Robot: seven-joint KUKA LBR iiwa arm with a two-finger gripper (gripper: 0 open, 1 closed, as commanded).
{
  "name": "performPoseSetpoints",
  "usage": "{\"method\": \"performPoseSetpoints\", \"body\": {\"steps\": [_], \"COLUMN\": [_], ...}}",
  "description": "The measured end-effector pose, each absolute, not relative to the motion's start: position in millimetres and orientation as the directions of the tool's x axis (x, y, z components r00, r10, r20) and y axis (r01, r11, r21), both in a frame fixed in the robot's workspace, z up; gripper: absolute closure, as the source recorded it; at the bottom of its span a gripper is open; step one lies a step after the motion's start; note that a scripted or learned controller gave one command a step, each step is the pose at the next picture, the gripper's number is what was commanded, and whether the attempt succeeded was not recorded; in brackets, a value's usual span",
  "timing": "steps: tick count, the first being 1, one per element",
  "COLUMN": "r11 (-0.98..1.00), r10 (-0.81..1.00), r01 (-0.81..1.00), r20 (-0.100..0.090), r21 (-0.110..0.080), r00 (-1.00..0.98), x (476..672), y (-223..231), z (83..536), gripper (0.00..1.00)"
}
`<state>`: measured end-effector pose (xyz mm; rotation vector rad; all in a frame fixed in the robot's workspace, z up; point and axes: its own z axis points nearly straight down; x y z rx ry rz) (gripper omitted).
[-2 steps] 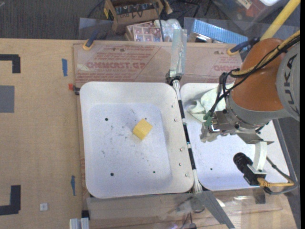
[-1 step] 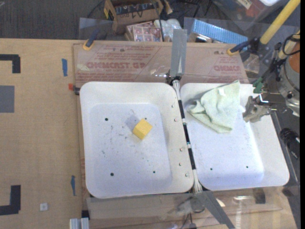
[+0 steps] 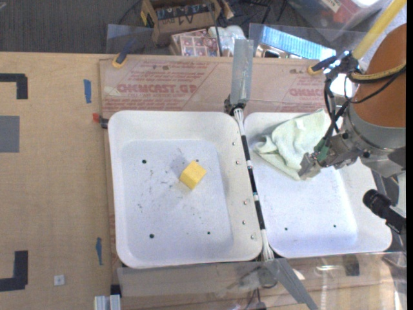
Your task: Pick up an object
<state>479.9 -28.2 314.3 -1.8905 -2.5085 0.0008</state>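
Note:
A pale green-white cloth [image 3: 290, 142] lies crumpled in the back of the right bin [image 3: 322, 231]. My gripper [image 3: 309, 168] hangs low over that bin, its tip at the cloth's front right edge and touching or nearly touching the fabric. A small yellow block [image 3: 192, 175] sits alone near the middle of the left bin [image 3: 161, 237], far from the gripper.
A grey divider [image 3: 241, 76] stands behind the seam between the two bins. A cardboard sheet [image 3: 161, 86] runs along the back, with boxes and clutter beyond it. The arm's grey and orange body [image 3: 381, 95] looms over the right bin's far right side.

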Motion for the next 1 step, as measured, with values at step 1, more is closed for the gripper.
{"method": "performPoseSetpoints", "body": {"steps": [1], "r11": [0.235], "r10": [0.972], "r01": [0.972], "r20": [0.0], "r21": [-0.002], "r00": [-0.235], "x": [478.7], "y": [14.5], "z": [226.1], "gripper": [1.0]}}
